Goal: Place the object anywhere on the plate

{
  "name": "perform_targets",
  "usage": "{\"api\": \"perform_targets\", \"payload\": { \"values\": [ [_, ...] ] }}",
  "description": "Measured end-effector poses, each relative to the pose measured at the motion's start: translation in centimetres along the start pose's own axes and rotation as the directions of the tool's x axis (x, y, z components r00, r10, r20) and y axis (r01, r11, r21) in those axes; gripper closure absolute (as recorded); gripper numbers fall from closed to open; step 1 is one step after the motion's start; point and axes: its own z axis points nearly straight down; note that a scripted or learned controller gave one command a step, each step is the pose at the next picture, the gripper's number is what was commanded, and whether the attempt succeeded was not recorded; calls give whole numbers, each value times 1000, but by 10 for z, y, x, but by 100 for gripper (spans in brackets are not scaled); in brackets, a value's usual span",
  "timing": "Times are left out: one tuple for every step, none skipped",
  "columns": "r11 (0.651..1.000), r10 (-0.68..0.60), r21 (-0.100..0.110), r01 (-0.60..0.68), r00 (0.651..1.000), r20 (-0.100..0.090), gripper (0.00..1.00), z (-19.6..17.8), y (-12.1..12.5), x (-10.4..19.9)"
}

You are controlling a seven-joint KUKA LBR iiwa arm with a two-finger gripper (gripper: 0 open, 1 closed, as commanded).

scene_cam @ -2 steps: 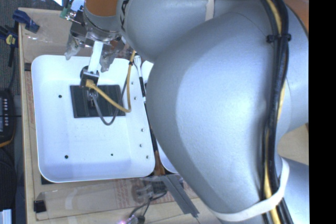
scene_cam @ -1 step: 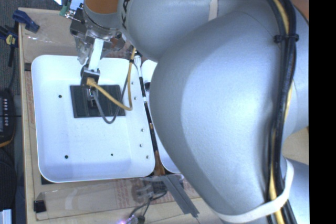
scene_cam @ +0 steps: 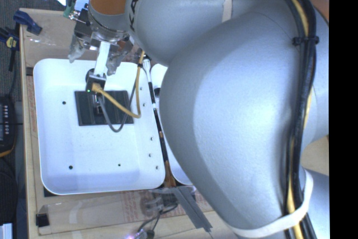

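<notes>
A dark grey square plate [scene_cam: 84, 112] lies flat in the left white bin [scene_cam: 61, 168], a little above its middle. My gripper [scene_cam: 94, 57] hangs over the bin's far edge, just behind the plate. Its two pale fingers [scene_cam: 74, 52] stand spread apart, so it is open, and I see nothing held between them. The plate's upper middle is partly covered by the wrist hardware and a yellow cable looping across it.
The big grey arm fills the right half of the view and covers most of the right bin [scene_cam: 178, 175]. A dividing rail [scene_cam: 158, 126] runs between the two bins. The bench's wooden edge [scene_cam: 25, 137] borders the left bin.
</notes>
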Motion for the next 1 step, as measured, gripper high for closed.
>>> {"api": "perform_targets", "payload": {
  "values": [
    [1000, -11, 2, 11, 1000, 1, 100, -9, -2, 2]
  ]
}}
